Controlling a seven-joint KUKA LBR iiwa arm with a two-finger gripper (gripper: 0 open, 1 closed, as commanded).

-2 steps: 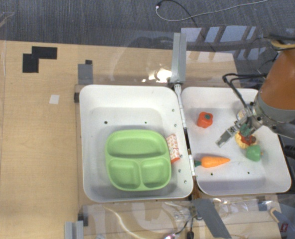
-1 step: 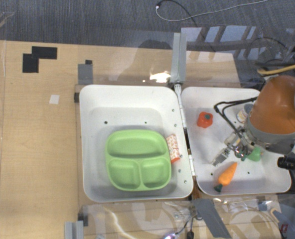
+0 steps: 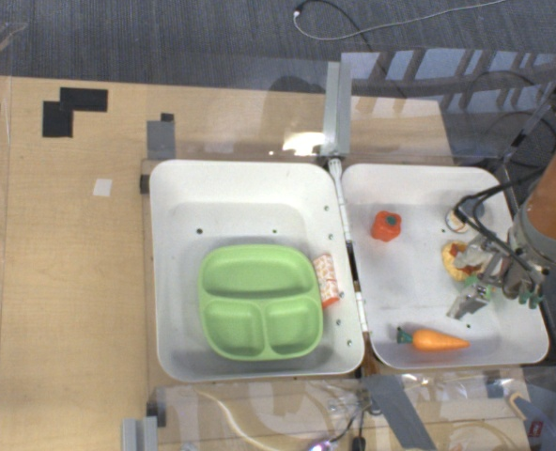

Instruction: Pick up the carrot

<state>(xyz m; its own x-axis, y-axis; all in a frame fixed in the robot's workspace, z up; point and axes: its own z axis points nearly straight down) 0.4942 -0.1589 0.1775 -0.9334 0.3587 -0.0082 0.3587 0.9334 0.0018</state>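
An orange carrot [image 3: 434,340] with a dark green stub lies on its side near the front edge of the right bin [image 3: 405,280]. My gripper [image 3: 473,301] hangs just above and to the right of the carrot, a short gap away from it. Its fingers are spread and hold nothing. The arm comes in from the right edge with its orange band showing.
A small red fruit-like toy [image 3: 386,225] sits at the back of the right bin. A yellowish toy [image 3: 458,259] lies partly under the wrist. The left bin [image 3: 179,252] holds a green divided plate [image 3: 259,301] and a small striped packet [image 3: 326,278] against its right wall.
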